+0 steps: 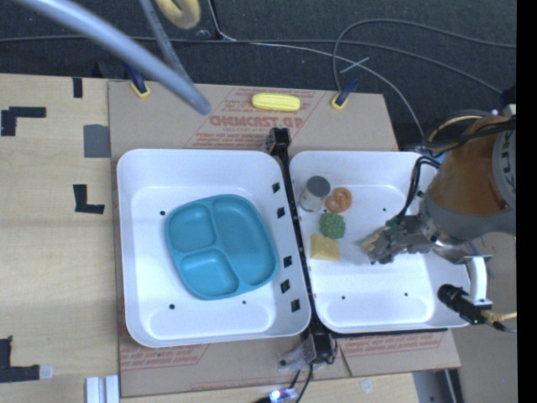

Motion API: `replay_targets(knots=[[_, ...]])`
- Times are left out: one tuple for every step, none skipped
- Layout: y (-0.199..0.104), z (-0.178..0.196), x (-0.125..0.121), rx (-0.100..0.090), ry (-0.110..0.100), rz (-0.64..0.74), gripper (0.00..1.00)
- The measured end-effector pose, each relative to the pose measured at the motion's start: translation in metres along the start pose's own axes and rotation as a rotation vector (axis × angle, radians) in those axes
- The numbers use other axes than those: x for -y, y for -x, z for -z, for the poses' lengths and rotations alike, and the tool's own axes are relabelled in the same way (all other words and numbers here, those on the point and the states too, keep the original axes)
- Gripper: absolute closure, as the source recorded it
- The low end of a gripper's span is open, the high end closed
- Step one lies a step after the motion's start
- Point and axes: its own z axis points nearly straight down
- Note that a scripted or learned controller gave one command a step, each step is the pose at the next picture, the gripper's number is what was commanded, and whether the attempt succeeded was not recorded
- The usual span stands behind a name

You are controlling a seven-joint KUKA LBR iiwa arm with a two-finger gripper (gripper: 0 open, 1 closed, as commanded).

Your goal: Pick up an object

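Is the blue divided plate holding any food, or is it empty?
Empty: all three compartments of the blue divided plate show bare blue, and it lies flat in the left bin.

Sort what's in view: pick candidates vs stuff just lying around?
Job: gripper, in right bin; grey can, orange ring, green ball, yellow block.

Lying about: blue tray in left bin; corn cob on cardboard.

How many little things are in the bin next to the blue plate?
4: a grey can, an orange ring, a green ball, a yellow block. The arm may hide more.
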Motion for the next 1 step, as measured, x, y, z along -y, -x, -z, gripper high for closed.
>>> replay_targets(knots=[[0.0031, 0.0441, 0.005, 0.002, 0.006, -0.001, 1.0]])
